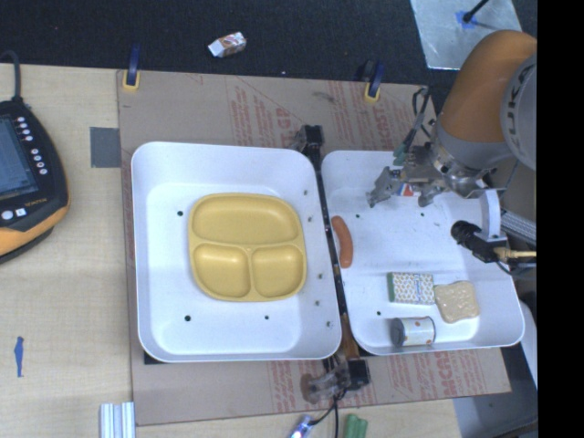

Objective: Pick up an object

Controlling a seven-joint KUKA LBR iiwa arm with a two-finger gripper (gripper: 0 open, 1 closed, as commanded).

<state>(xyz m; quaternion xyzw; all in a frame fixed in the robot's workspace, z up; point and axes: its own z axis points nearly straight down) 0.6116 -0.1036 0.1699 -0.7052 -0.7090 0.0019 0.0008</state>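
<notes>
My gripper (pixel 400 197) hangs over the far part of the right bin (pixel 383 226), its two fingers spread apart and open. A small red and white thing (pixel 412 188) shows just under the wrist, between the fingers; whether they touch it I cannot tell. An orange sausage (pixel 342 242) lies along the bin's left wall. Near the front sit a green and white packet (pixel 411 287), a beige slice of bread (pixel 456 301) and a small can on its side (pixel 412 331).
The left bin (pixel 155 245) holds a yellow divided plate (pixel 246 245). A black and orange pendant (pixel 23 176) rests on the bench at far left. A black part with a cable (pixel 479 240) juts over the right bin's right side.
</notes>
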